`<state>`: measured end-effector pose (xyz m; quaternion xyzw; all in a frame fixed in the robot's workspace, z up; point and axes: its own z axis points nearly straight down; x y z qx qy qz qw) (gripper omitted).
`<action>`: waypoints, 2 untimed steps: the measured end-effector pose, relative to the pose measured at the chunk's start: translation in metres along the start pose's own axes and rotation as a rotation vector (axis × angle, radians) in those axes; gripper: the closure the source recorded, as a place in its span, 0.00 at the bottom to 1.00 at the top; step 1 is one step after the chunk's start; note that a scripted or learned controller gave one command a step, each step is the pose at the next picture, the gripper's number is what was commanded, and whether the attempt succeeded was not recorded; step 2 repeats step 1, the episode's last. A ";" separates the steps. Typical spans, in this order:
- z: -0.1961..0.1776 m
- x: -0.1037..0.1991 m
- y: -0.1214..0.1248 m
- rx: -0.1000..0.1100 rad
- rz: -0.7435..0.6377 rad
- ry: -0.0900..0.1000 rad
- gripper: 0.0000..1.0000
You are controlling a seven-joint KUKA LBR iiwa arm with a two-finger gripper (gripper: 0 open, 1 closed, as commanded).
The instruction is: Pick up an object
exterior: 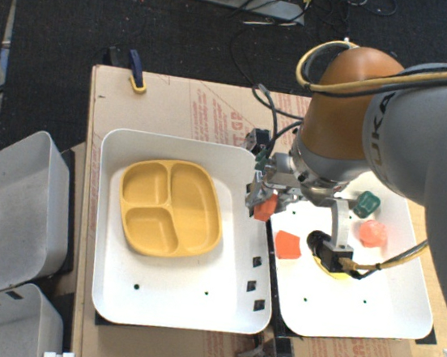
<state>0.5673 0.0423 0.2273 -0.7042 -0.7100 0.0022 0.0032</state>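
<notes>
My gripper [263, 202] hangs over the seam between the two white bins, at the left rim of the right bin [401, 319]. A small orange-red block [262, 211] sits between its dark fingers, and they are shut on it. In the right bin lie an orange flat square [287, 245], a pink lump [372, 233], a green piece [366, 203] and a yellow object [336, 268] partly hidden by a black cable. A yellow divided plate [172, 208] lies in the left bin [182, 303].
The grey arm and its orange band [345, 92] cover the back of the right bin. Two more white bins [8, 202] stand off the bench at the left. A blue-and-yellow clamp [137, 72] grips the bench's far left corner.
</notes>
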 end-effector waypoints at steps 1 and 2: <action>-0.009 0.057 -0.014 -0.003 -0.001 0.000 1.00; -0.009 0.057 -0.014 -0.003 -0.001 0.000 1.00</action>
